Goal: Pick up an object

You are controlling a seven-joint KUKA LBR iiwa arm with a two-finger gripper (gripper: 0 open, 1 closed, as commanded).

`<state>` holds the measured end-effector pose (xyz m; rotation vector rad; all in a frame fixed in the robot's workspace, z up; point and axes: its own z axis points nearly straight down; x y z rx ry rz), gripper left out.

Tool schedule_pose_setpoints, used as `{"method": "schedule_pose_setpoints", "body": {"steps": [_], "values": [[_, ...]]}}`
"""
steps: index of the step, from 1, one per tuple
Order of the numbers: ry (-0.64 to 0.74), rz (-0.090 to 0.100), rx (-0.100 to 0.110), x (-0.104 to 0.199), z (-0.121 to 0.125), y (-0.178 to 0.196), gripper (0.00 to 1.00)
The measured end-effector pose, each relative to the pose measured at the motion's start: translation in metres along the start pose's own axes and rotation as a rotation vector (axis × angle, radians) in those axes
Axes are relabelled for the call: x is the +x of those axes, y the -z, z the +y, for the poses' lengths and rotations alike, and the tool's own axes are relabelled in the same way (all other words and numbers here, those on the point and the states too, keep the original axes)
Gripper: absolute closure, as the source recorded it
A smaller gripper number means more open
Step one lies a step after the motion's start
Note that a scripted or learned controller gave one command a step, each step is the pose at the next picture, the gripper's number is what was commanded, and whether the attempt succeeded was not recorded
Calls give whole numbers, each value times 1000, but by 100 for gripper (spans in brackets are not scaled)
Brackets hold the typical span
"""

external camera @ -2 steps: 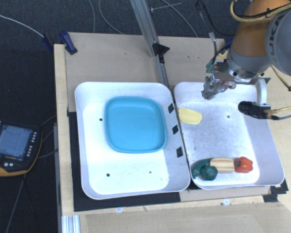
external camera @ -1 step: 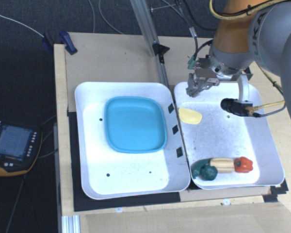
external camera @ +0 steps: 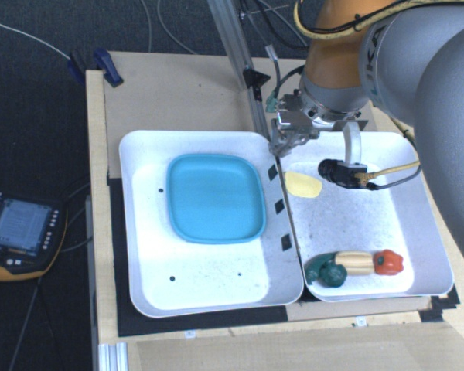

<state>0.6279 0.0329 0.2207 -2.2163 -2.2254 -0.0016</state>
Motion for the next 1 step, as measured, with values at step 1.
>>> {"method": "schedule_pose_setpoints", "body": {"steps": [1], "values": [[1, 0, -1, 49, 3, 16, 100]]}}
